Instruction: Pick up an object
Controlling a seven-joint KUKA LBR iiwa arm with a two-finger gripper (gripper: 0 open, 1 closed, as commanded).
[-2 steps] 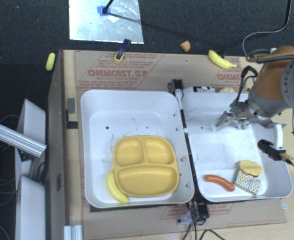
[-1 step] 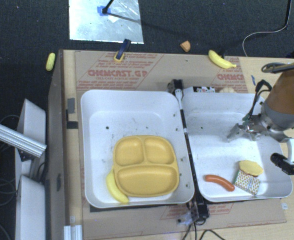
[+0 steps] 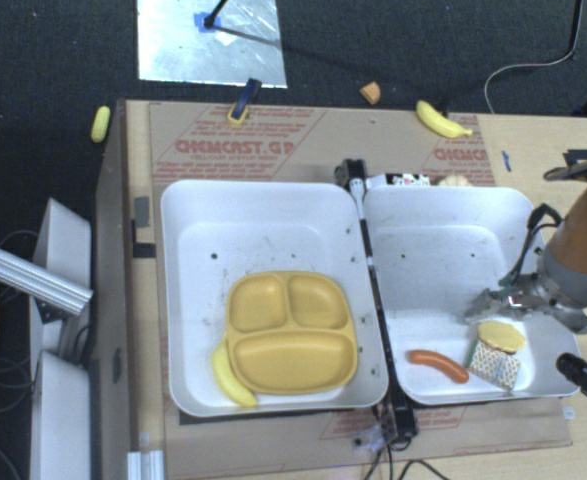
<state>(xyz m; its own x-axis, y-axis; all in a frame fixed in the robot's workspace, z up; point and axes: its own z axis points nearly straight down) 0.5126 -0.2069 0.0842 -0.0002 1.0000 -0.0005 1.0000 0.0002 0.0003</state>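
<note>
The arm [image 3: 585,253] comes in from the right edge of the frame, at about mid-height, and shows as a rounded grey body with an orange band across its upper part. A dark cable loops off its left side. Below the band the wrist narrows into a grey metal head that juts toward the lower left. The gripper [image 3: 493,306] sits at that end, in the lower right of the frame, low and angled leftward.
</note>
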